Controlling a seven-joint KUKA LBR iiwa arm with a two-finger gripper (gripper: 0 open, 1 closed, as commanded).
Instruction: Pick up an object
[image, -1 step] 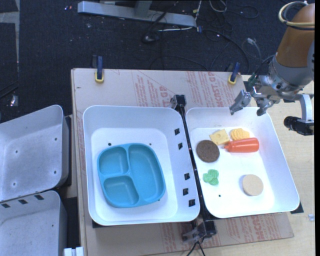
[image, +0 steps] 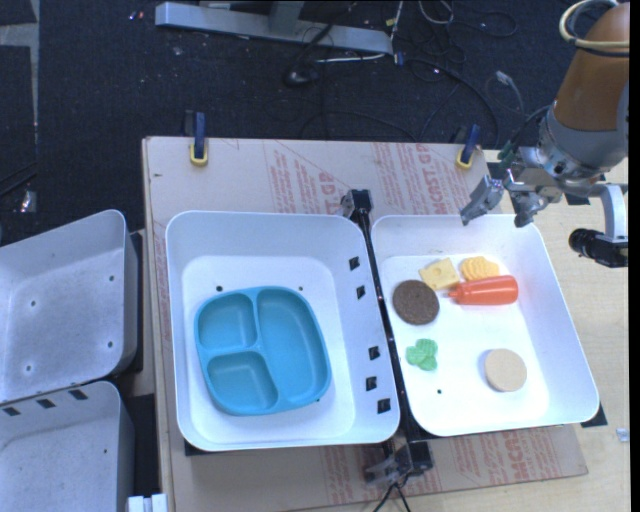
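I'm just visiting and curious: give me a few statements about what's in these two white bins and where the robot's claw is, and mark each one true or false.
1. The blue divided tray lies in the left bin. True.
2. The gripper is holding the orange carrot-like piece. False: nothing is between its fingers; it hovers near the right bin's far edge, and the piece lies on the bin floor.
3. The brown round disc lies beside the small green piece, in the right bin. True.
4. The tan round disc sits inside the blue tray. False: it lies in the right bin.
5. The blue tray has three compartments. True.
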